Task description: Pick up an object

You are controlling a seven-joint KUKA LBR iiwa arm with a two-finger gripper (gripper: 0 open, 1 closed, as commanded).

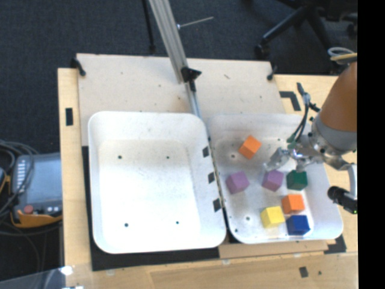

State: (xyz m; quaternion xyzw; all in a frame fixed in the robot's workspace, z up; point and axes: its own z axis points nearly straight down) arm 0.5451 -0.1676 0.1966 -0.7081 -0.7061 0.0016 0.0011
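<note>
Dark carpet (72,17) lay round the bench (69,179), w/ a grey box and cables (33,188) at the left edge.

Nearest the camera, at the bottom of the right bin (334,224), a blue cube (298,224) sat just beside a yellow cube (272,216), and an orange cube (293,203) sat right above the blue one, touching or nearly so. The left bin (150,182) lay beside it, speckled w/ small dark marks, the two rims meeting at black clips down the middle.

Next up in the right bin: a green cube (297,179), a purple cube (273,180) just left of it, and another purple cube (237,182) further left, apart from the rest. A second orange cube (250,147) stood tilted, alone, nearer the bin's top.

The gripper (283,157) reached in from the right, low over the bin, just above the purple and green cubes. Its metal tip was blurred; couldn't tell if the fingers were spread or pressed together, and no cube showed between them. Couldn't tell whether it touched the purple cube. Behind it, the grey wrist (331,137) and orange band (343,101) ran off toward the right edge.

Further back, a pale board (138,83) covered the bench behind the bins. A slanted alu rail (171,38) rose from its middle toward the top. Beyond, office chair legs (295,11) stood on the carpet at top right.
</note>
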